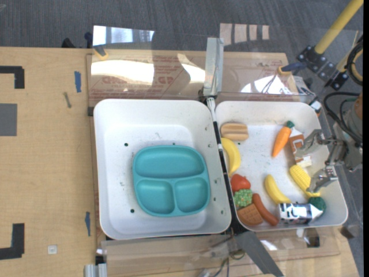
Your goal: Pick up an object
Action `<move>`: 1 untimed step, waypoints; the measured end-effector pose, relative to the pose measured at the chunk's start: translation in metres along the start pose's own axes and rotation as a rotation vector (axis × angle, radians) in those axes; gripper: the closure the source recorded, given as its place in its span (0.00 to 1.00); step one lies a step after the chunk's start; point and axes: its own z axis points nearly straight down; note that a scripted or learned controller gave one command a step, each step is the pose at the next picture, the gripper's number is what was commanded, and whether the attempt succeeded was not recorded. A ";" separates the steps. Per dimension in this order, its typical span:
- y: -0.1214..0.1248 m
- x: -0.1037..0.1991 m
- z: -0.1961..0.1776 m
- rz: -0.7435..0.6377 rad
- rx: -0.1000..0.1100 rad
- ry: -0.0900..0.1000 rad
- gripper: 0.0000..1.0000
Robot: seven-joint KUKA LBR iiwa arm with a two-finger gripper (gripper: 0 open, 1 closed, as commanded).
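The right bin (328, 126) holds several toy foods: a hot dog bun (234, 131), a banana (232, 155), a carrot (281, 139), a corn cob (300, 177), a second banana (275, 189), a red tomato (240, 182), a sausage (264, 210) and a black-and-white carton (297, 212). My gripper (316, 160) hangs low over the bin's right side, open. One finger is near an orange-and-white box (296, 143), the other just right of the corn cob. Nothing sits between the fingers.
The left bin (109, 126) carries a teal divided plate (170, 179). A metal divider (213, 74) stands behind the seam between the bins. Cables and a yellow pole (340, 19) crowd the upper right. Brown bench board lies to the left.
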 end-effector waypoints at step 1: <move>0.012 -0.025 0.101 0.146 -0.003 0.010 0.00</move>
